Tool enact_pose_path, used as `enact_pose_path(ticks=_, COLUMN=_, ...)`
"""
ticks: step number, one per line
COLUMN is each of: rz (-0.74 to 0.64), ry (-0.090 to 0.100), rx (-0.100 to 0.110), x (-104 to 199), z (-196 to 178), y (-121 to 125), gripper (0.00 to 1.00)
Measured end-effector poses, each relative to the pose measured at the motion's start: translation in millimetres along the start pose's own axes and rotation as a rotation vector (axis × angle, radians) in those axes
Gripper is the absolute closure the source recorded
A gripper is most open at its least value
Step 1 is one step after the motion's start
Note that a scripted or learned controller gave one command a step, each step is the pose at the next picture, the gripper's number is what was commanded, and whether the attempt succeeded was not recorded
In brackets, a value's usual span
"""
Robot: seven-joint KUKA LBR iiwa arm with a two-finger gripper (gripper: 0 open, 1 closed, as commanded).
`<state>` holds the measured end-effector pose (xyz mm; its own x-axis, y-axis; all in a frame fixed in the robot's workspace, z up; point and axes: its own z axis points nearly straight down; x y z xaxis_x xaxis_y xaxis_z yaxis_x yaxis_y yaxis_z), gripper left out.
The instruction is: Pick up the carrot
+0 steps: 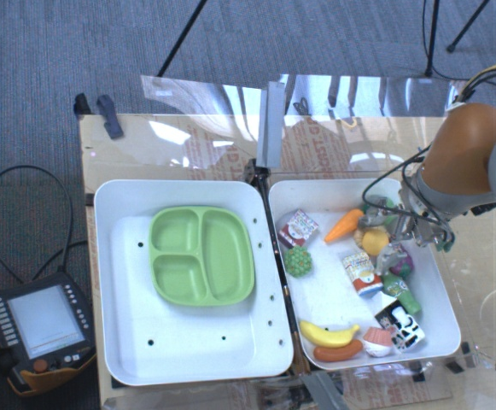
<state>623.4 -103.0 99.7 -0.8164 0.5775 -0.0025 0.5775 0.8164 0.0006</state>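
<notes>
The carrot (344,225) is orange and tapered. It lies slantwise in the upper middle of the right bin (316,301), its thick end towards the upper right. My gripper (384,234) hangs low over the bin just right of the carrot's thick end, above a yellow fruit (373,243). Nothing of the carrot is inside the gripper. The grey arm with its orange band (459,150) comes in from the right and hides part of the bin's far right side.
Around the carrot lie a red-and-white packet (298,226), a green bumpy ball (298,262), a small carton (363,273), a purple item (399,265), a banana (329,334), a sausage (337,353) and a black-and-white box (401,325). The left bin (119,314) holds a green divided plate (202,254).
</notes>
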Motion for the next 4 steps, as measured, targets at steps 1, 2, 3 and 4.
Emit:
enact_pose_path(ticks=1, rz=-0.643, ry=-0.015, rx=-0.003, x=-56.6, z=3.2, y=-93.2, gripper=0.00)
enact_pose_path(ticks=2, rz=0.167, ry=0.001, rx=0.010, x=-0.7, z=4.3, y=20.9, gripper=0.00)
enact_pose_path(ticks=3, rz=-0.653, ry=0.012, rx=-0.006, x=-48.1, z=4.9, y=-30.3, gripper=0.00)
enact_pose_path(ticks=4, rz=0.347, ry=-0.005, rx=-0.001, x=-2.8, z=4.5, y=15.6, gripper=0.00)
